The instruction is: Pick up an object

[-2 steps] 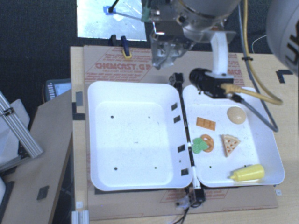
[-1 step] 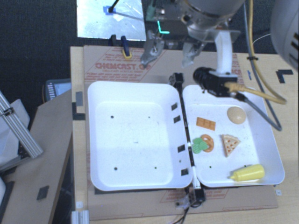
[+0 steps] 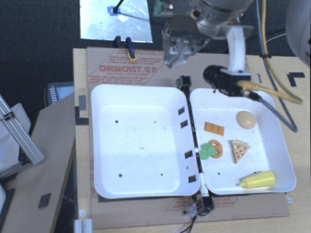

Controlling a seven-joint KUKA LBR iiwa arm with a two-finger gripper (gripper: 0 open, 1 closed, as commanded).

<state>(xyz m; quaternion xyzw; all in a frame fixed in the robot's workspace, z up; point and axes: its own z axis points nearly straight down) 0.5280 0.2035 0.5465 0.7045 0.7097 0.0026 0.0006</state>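
Five food items [image 3: 214, 128] in right bin [image 3: 277, 130]

Bright, even overhead light. The white bins [image 3: 141, 144] look slightly washed out, a metal sheet [image 3: 114, 13] at top left glares, shadows stay soft, and the arm [image 3: 214, 8] near the top is blurred.

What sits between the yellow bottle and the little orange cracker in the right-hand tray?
In the camera view, the pizza slice lies between the yellow bottle and the orange cracker, on the right bin's floor.
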